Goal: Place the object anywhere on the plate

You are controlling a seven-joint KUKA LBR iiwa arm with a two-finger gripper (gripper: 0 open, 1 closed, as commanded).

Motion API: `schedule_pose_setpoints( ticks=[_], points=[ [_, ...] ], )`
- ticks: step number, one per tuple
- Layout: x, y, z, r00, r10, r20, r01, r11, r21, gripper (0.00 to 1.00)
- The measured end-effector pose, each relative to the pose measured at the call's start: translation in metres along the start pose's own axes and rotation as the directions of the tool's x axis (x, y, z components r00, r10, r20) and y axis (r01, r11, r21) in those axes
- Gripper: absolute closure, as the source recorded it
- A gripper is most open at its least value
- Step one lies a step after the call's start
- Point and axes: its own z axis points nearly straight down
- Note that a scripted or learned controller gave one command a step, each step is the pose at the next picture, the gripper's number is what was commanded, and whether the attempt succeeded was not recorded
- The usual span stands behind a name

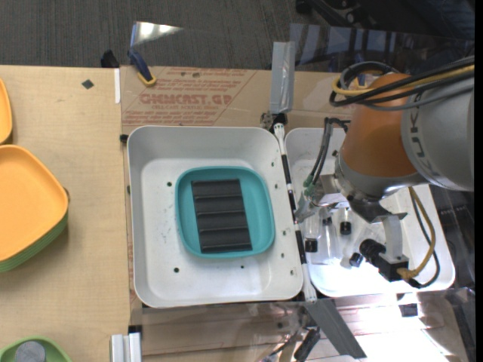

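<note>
A teal square plate (260,202) lies in the middle of the left white bin (151,202). A dark grey ribbed rectangular object (221,216) rests flat on the plate's centre. My gripper (336,228) hangs over the right bin (434,274), just right of the divider between the bins and apart from the plate. The grey arm with its orange band (377,138) covers most of the right bin from above, so what lies under the gripper is hidden.
Stacked orange dishes (26,202) sit on the wooden bench at the far left, with a green lid (30,351) at the bottom left corner. Cardboard (189,93) lies behind the left bin. Cables (423,232) loop beside the wrist.
</note>
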Motion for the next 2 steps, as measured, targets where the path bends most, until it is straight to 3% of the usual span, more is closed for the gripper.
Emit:
schedule_pose_setpoints(
  ticks=[1, 2],
  points=[
    [-0.0004, 0.0000, -0.0001, 1.000, 0.000, 0.000, 0.000, 1.000, 0.000, 0.00],
    [-0.0022, 0.0001, -0.0080, 1.000, 0.003, 0.001, -0.003, 1.000, 0.002, 1.00]
  ],
)
